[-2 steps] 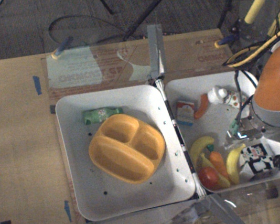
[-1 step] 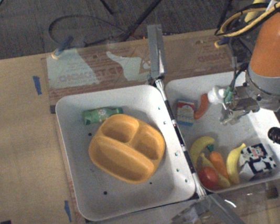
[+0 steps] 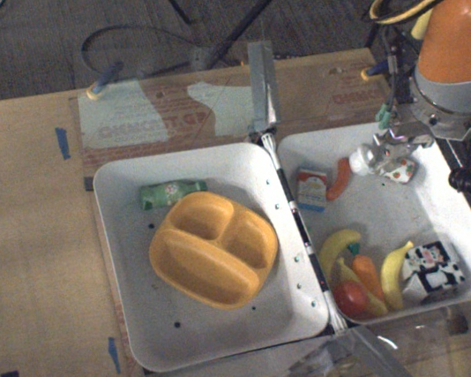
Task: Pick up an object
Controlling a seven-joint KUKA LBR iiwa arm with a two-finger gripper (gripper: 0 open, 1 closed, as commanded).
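The grey arm with its orange band [image 3: 456,39] reaches in over the right bin's [image 3: 454,209] far right corner. Its gripper [image 3: 391,157] hangs low over the back of that bin, beside a small white object [image 3: 360,159] and a red-orange pepper-like piece [image 3: 338,178]. A red and white carton [image 3: 311,189] lies just left of those. Toward the front of the bin lie a banana [image 3: 339,246], a carrot [image 3: 366,273], a red fruit [image 3: 350,298], a second banana [image 3: 394,273] and a cow-patterned carton [image 3: 433,271].
The left bin [image 3: 129,246] holds a yellow divided plate [image 3: 214,247] and a green packet [image 3: 172,192] behind it. A metal divider [image 3: 296,227] runs between the bins. Cables and tripod legs lie beyond the bench at the back.
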